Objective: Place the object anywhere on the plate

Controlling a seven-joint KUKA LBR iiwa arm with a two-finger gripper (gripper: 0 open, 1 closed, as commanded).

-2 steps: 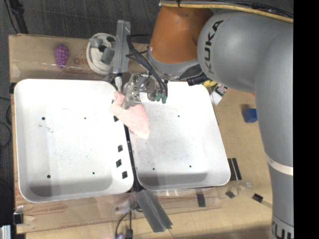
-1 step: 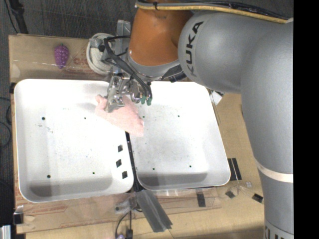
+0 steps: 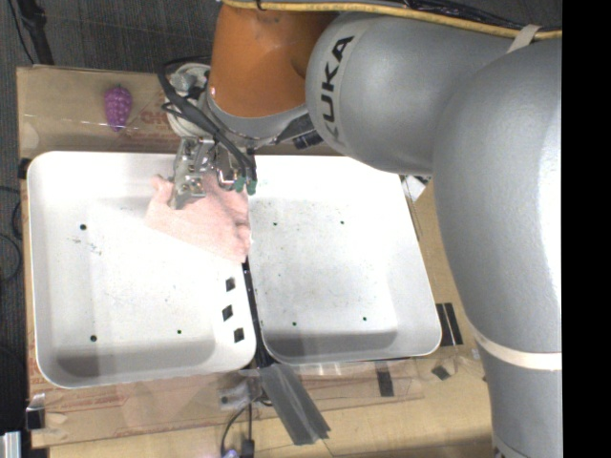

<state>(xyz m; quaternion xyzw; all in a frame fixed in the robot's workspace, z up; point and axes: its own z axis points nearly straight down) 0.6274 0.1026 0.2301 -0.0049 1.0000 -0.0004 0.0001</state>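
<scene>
A flat pink plate (image 3: 210,222) lies tilted in the left bin (image 3: 115,284), near its back right corner and against the wall shared with the right bin. My gripper (image 3: 191,184) hangs over the plate's back left corner, low and close to its surface. The metal gripper body and dark cables hide what is under it. I cannot make out any object between the plate and the gripper. A small purple bunch-shaped object (image 3: 117,106) lies on the brown bench behind the left bin, outside both bins and well left of the gripper.
The right bin (image 3: 334,284) sits beside the left one, its floor showing only dark specks. The big grey arm with its orange band (image 3: 258,55) covers the back of the bench and the right side. Brackets and clamps stand along the front edge.
</scene>
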